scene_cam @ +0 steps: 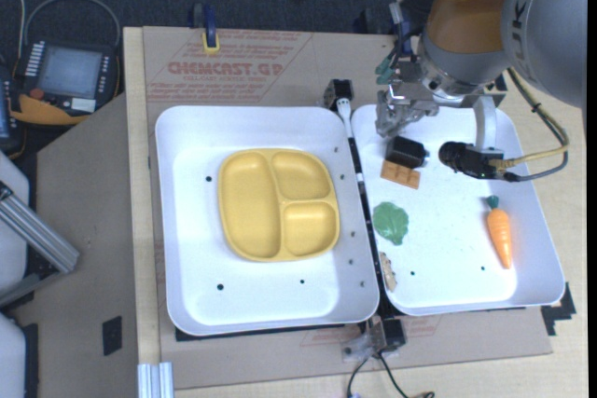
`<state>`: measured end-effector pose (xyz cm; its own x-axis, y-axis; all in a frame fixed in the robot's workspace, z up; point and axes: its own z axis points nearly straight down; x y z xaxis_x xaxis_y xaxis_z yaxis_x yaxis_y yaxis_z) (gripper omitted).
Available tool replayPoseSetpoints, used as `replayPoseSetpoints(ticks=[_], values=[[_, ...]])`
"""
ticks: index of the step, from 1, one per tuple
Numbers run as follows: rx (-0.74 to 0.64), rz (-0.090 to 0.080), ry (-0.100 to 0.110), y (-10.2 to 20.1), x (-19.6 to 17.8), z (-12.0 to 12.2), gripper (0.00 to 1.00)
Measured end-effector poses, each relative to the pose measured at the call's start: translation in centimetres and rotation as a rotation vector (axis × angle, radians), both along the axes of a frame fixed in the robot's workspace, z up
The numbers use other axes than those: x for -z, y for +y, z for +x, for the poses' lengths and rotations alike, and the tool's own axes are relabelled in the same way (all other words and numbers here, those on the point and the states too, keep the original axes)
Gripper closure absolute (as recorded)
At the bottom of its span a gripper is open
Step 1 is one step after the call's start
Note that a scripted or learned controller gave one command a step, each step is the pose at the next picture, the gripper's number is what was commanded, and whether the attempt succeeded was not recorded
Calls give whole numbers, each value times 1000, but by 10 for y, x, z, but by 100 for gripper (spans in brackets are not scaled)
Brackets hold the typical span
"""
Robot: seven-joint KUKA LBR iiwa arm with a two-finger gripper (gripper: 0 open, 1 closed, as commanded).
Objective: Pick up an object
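- White bins, two, side by side on the cardboard-topped surface [233,61]: left bin [187,200] and right bin [448,284].
- Left bin count: one yellow plate [278,203] with three compartments, lying flat near the middle.
- Right bin count: one black block [406,150], one brown slab [401,172], one green leafy piece [391,222], one carrot [500,235], one pale scrap [386,274]. Five loose things in all.
- Black block and brown slab sit together in the far left part of the right bin, apparently touching, the block on the far side.
- Green leafy piece lies nearer the camera than the slab, apart from it.
- Carrot lies near the right wall, its green top pointing toward the far side.
- Pale scrap rests against the left wall, near the front corner.
- Tool [396,121] hangs over the far left corner of the right bin, just beyond the black block.
- Tool opening: cannot tell whether it is spread or pressed together.
- Cannot tell whether the tool touches the block.
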<state>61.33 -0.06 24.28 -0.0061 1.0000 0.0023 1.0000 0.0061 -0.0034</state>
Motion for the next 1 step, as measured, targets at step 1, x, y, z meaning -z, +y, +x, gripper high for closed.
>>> replayPoseSetpoints(ticks=[1], values=[[-1,1,-1,57,-5,-8,100]])
